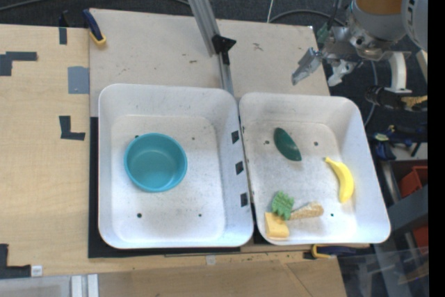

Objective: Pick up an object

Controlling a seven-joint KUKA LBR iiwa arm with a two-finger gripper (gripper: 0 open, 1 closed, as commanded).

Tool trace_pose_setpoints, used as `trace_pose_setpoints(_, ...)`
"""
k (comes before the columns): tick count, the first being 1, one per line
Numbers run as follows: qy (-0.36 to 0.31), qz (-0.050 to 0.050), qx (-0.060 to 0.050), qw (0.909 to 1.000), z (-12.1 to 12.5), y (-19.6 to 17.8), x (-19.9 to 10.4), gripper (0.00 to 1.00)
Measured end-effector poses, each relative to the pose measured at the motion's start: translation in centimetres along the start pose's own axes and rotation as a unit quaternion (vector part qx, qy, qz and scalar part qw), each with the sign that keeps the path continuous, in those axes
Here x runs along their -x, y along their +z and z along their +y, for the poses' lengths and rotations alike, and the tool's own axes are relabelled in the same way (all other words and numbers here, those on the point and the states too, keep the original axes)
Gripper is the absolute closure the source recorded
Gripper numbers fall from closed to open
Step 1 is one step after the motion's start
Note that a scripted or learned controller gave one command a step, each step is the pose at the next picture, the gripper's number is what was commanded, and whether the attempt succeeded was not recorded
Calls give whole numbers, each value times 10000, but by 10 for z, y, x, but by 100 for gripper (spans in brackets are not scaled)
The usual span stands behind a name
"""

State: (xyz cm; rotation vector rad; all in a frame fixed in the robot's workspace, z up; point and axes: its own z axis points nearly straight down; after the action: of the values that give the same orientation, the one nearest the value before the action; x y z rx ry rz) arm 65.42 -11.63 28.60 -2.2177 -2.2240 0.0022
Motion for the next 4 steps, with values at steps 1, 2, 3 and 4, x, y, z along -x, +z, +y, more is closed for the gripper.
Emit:
trace_pose_setpoints(1,-1,-1,-1,10000,0,0,0,0)
trace_pose_setpoints(2,1,1,-30,10000,-9,59,-5,0)
trace_pose_setpoints(3,8,-2,-29,10000,-6,118,2,0)
trace_pose_setpoints(4,6,1,-25,10000,-11,164,-4,0)
